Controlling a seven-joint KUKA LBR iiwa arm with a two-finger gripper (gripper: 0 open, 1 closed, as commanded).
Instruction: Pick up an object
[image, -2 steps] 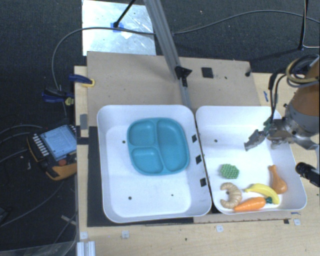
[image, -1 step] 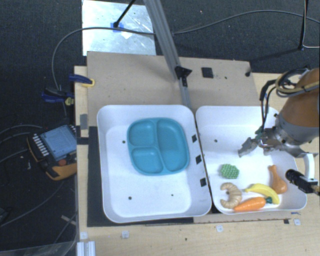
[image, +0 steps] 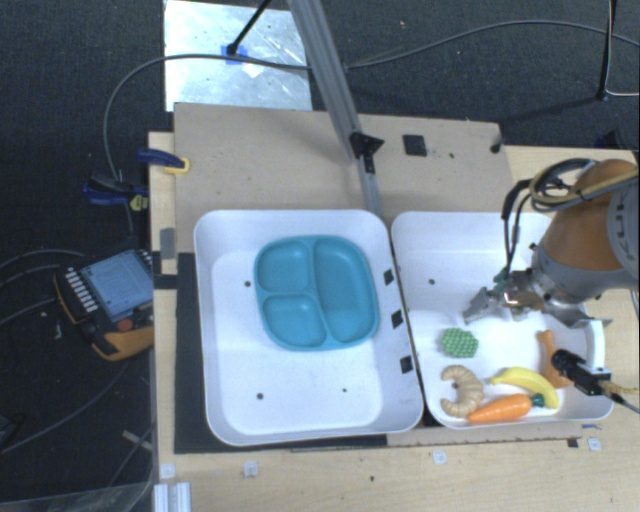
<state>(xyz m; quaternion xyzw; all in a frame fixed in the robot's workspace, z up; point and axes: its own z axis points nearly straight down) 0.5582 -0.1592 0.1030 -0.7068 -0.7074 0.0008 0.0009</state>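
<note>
In the right bin, several toy foods lie near the front. A green knobbly ball sits alone, closest to the bin's middle. In front of it are a tan croissant-shaped piece, an orange carrot and a yellow banana. A small orange piece lies further right. My gripper hangs over the right bin, up and to the right of the green ball and apart from it. I see nothing in its grasp.
The left bin holds a blue divided plate. A grey pole slants across the back of the bench. Cables and a small device lie on the floor to the left.
</note>
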